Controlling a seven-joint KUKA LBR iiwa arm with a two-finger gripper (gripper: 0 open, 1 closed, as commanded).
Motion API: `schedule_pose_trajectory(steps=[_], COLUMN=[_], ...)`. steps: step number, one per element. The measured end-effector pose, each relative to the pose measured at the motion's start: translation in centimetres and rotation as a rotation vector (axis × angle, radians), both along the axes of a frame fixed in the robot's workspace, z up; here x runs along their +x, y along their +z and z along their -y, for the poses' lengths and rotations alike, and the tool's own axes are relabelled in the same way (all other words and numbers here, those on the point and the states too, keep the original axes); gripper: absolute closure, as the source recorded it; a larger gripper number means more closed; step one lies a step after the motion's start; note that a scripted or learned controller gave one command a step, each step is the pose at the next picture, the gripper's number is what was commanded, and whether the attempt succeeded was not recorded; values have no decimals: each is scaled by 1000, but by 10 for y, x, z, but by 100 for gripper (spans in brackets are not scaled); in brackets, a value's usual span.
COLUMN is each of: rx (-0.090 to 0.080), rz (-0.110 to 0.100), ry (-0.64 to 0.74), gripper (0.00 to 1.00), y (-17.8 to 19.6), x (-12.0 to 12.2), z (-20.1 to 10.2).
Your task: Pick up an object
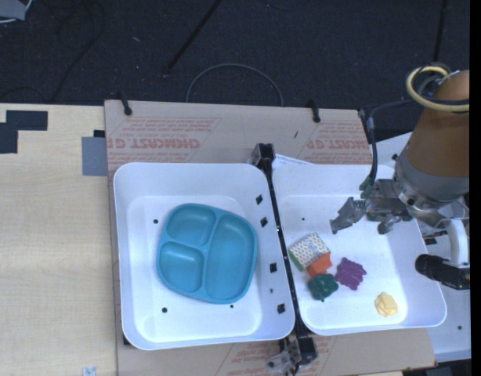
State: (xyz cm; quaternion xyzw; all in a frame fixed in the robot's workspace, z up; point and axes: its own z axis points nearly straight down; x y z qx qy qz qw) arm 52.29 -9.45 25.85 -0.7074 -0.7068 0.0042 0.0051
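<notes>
My jaws (344, 217) hang over right bin (413, 319), spread, pinching nothing. Objects lie below and apart from me: dotted block (309, 248), orange piece (320, 263) touching it, green lump (323, 286), purple piece (350, 272), yellow lump (386, 305) nearest corner. Left bin (139, 319) holds blue divided plate (207, 251).

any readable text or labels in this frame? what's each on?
"CHEMCAST G.P": red print, seen upside down, repeated on the brown board under the bins, above the left bin and again near the top right.
Red print on the board's bottom edge: cut off, unreadable.
Patterned box in the right bin: dotted print, too small to read.
Blue plate: no text.
</notes>
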Motion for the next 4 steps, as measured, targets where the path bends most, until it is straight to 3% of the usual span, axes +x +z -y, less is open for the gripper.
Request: schedule_pose_trajectory(steps=[1, 2, 4], rx=[-1, 1, 5], rz=[10, 3, 11], ry=[2, 1, 1], gripper=[0, 0, 0], y=[5, -59, -170], x=[2, 1, 4], z=[0, -3, -7])
